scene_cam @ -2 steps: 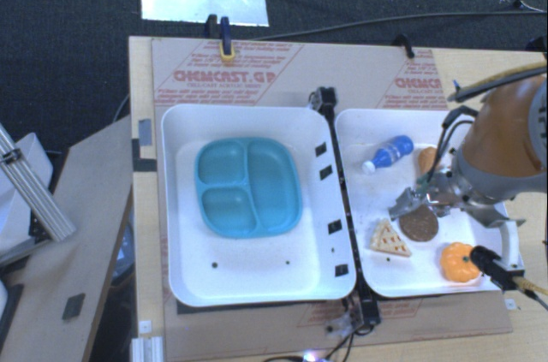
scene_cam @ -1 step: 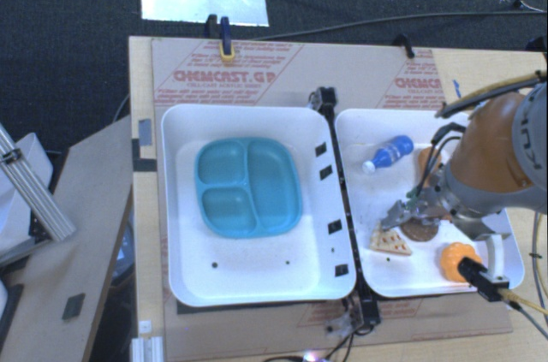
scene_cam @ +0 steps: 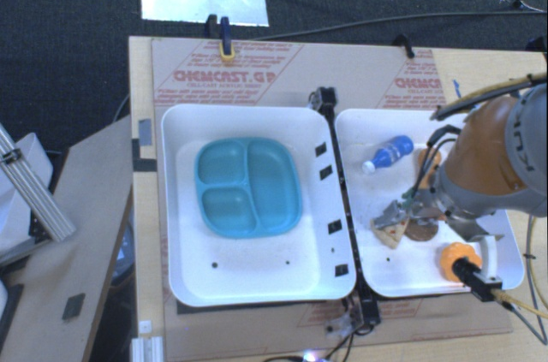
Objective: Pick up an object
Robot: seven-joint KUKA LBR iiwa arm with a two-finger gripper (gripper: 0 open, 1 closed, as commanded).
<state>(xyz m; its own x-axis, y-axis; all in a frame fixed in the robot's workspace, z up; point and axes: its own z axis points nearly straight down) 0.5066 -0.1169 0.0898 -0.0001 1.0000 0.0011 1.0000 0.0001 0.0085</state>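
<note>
Nearby, blue bottle and orange object around the jaws, grip state unclear

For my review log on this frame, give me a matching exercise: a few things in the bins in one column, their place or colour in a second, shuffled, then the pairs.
Things:
1. divided plate
2. bottle
3. orange object
4. gripper

Places or colours:
A. right bin, near its front right corner
B. teal, lying in the left bin
C. low over the brown items in the right bin
D. blue with a white cap, at the back of the right bin

Pairs: 1-B, 2-D, 3-A, 4-C
</note>
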